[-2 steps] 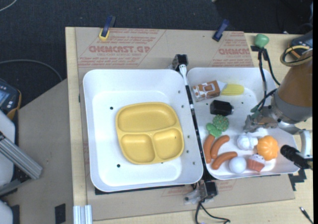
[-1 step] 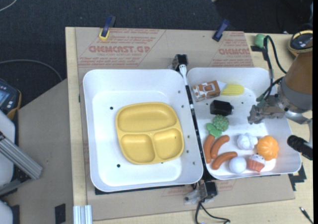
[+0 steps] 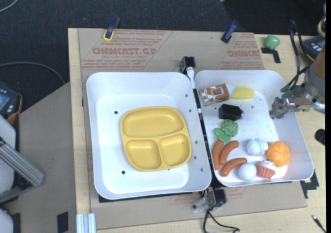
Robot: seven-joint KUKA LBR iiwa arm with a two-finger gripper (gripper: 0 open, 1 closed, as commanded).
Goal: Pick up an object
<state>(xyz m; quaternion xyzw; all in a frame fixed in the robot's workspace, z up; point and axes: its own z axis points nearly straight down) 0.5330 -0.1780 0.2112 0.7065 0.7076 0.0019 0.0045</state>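
Left bin (image 3: pixel 98 123) holds a yellow divided plate (image 3: pixel 154 137). Right bin (image 3: pixel 297 139) holds toy food — orange pumpkin (image 3: pixel 278 153), two sausages (image 3: pixel 227 157), broccoli (image 3: pixel 227 130), corn (image 3: pixel 242 93). The arm enters from the right; its gripper (image 3: pixel 282 107) sits low at the bin's right rim, holding nothing — finger spacing cannot be determined.

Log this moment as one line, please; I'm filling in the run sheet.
gripper: over right bin's right edge, holding nothing seen | toys: lying in right bin | yellow tray: in left bin
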